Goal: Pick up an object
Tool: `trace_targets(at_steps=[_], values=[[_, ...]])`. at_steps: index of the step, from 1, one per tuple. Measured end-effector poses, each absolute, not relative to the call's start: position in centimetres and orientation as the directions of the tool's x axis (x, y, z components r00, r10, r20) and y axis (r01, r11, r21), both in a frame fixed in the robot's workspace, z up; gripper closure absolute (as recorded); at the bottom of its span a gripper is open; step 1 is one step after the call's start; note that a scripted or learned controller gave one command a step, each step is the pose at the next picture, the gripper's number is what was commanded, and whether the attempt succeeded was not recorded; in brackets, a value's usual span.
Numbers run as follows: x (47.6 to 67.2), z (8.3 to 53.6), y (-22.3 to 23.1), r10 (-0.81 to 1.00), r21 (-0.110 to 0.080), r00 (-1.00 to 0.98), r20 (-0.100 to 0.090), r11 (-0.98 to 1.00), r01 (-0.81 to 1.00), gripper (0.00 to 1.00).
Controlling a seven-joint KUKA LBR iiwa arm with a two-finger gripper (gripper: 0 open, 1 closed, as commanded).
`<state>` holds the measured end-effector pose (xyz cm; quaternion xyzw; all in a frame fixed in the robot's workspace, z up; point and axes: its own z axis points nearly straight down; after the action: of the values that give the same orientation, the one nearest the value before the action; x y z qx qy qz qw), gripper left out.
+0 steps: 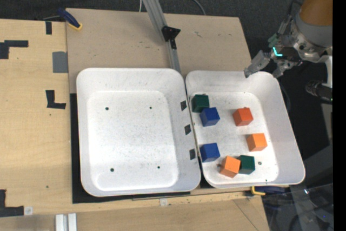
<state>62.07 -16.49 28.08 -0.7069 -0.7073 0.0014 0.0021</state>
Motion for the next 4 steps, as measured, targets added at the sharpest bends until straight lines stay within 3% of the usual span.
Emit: trace_targets(at_steps=[1, 4], values=[[62.1, 28.3, -16.5, 1.000, -0.001, -0.002, -0.001, 0.002, 1.000, 0.00], [61.0, 11.5, -14.0, 1.000, -0.006, -0.002, 0.000, 0.002, 1.000, 0.00]])
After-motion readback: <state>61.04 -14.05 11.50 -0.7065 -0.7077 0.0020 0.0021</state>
